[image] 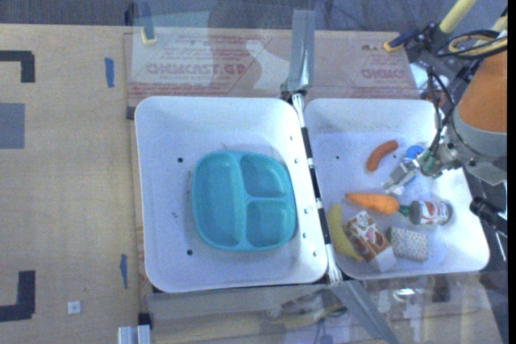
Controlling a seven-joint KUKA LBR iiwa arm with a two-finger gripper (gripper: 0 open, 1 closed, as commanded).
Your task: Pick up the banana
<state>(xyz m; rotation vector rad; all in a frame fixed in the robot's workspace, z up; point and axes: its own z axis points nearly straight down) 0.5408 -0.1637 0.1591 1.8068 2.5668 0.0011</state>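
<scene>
Lying banana (pixel 339 234) beside right bin (pixel 322 189) wall.

Two bins (pixel 161 125), one banana (pixel 340 234)

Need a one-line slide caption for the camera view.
Claw above the carrot in the right bin; banana lies at its left wall.

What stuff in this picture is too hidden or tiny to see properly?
- Banana: in the camera view a small carton lies over part of it.
- Gripper: too small and blurry to judge.
- Blue thing: the gripper hides most of it.
- Arm: cut off by the right edge.
- Bottle label: too small to read.
</scene>
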